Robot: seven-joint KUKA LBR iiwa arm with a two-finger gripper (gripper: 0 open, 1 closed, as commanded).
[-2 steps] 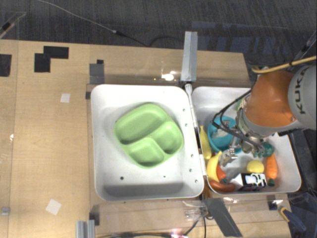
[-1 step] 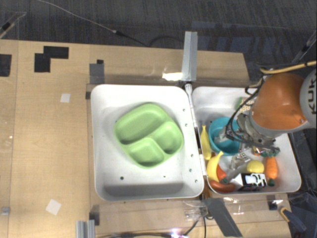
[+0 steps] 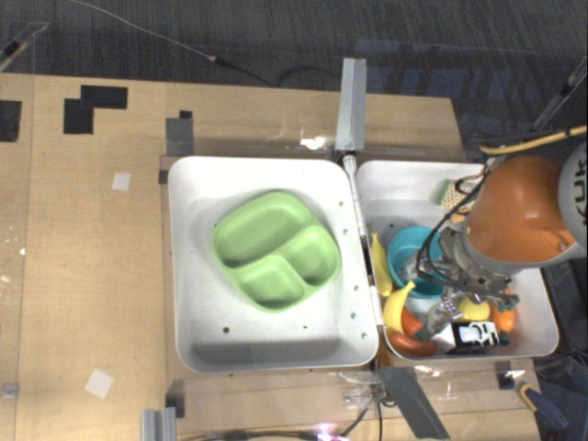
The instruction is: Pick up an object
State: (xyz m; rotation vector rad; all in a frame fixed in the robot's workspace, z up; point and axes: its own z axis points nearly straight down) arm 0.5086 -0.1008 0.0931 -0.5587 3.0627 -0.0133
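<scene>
Gripper point(image 3: 450, 312) low in right bin point(image 3: 404, 184) over banana point(image 3: 397, 307) and teal cup point(image 3: 406, 249); fingers' state can't be told (clutter hides them). Green divided plate point(image 3: 276, 248) in left bin point(image 3: 193, 246).

Dark letters stand on the arm's point(image 3: 574, 200) pale grey casing at the right edge, cut off by the frame; they look like "UK", part of a longer word. A black-and-white label point(image 3: 475, 335) lies in the right bin point(image 3: 404, 186), too small to read.
</scene>
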